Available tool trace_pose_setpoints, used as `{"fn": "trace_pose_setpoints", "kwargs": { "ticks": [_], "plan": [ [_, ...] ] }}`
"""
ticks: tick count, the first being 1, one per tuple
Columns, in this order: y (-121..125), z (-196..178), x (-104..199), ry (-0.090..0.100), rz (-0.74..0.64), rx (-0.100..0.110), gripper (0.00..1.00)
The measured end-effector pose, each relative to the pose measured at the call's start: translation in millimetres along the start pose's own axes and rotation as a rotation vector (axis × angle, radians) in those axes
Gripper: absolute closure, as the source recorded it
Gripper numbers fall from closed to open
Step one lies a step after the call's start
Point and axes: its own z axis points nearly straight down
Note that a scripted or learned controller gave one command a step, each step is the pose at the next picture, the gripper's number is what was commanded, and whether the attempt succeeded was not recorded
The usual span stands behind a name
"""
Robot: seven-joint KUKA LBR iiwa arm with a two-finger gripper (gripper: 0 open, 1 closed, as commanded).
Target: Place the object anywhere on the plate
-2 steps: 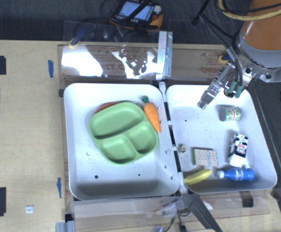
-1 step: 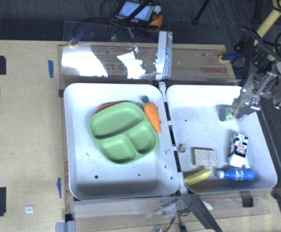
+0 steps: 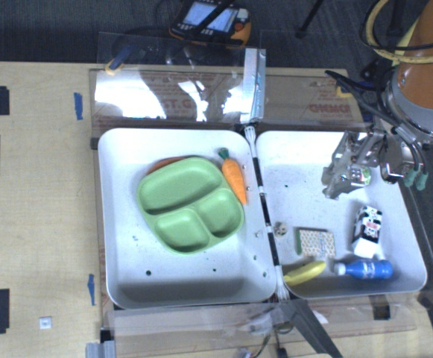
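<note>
Two white bins (image 3: 119,274) are set side by side on the bench. Over the right bin, the gripper (image 3: 344,171) is hung with nothing between its parted fingers. The green plate (image 3: 190,203) is waiting left, a carrot (image 3: 234,179) beside its rim; a banana (image 3: 304,272) and bottle (image 3: 365,269) lie right.

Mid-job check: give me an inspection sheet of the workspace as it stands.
Surface: two white bins, left bin and right bin, side by side on a wooden bench.
Job's things: green divided plate in left bin; carrot against the plate's right rim.
Clutter: right bin has banana, blue bottle, cow toy, patterned sponge.
Grippers: gripper over right bin, nothing seen between its fingers.
Cables: yellow loop top right.
Surroundings: handheld controller behind the bins.
</note>
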Motion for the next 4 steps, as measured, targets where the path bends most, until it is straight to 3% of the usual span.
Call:
{"fn": "trace_pose_setpoints", "kwargs": {
  "ticks": [1,2,3,4],
  "plan": [
    [-13,-44,1,-0.004,-0.124,0.000,1.00],
    [-25,-18,-1,0.001,-0.203,0.000,1.00],
    [53,41,-10,0.000,-0.439,-0.001,1.00],
    [102,109,-11,0.001,-0.621,-0.002,1.00]
  ]
}}
